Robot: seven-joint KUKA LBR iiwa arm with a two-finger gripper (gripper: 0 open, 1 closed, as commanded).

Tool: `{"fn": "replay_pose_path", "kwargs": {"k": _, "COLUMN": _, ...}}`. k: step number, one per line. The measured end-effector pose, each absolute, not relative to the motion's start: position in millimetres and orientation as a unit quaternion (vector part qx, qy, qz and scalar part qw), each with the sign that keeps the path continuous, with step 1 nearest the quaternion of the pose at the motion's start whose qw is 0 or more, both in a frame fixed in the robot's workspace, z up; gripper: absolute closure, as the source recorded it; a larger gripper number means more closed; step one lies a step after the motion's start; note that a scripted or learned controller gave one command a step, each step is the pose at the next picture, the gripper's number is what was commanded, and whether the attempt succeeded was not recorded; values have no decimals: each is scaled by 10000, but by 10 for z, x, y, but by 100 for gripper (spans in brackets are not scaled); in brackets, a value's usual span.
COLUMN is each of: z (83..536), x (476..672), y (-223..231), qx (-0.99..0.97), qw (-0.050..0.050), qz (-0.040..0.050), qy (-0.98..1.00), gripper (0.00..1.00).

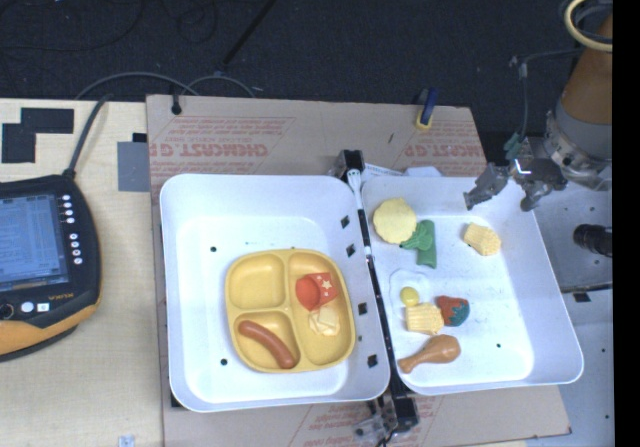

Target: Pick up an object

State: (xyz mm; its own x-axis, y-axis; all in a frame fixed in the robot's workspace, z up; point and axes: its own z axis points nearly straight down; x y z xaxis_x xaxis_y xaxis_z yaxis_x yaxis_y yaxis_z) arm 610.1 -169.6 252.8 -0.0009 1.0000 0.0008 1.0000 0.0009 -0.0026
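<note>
gripper [510, 185] is open and holds nothing, above the top right corner of the right bin [545, 285], near a yellow block [482, 239].

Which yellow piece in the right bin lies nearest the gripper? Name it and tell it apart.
The small yellow chunk near the right bin's far right side, just below the gripper. The round yellow piece and the corn lie farther left.

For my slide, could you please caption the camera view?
End effector open above right bin of toy food; yellow tray in left bin.
</note>
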Motion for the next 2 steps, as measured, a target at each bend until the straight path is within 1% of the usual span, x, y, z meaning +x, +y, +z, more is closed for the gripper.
{"fn": "replay_pose_path", "kwargs": {"k": 1, "z": 2627, "x": 6102, "y": -1700, "qx": -7064, "qw": 17, "qz": 7, "qy": -7078, "gripper": 100}}
{"fn": "replay_pose_path", "kwargs": {"k": 2, "z": 3001, "x": 6333, "y": -745, "qx": -7038, "qw": -2, "qz": -18, "qy": -7104, "gripper": 100}}
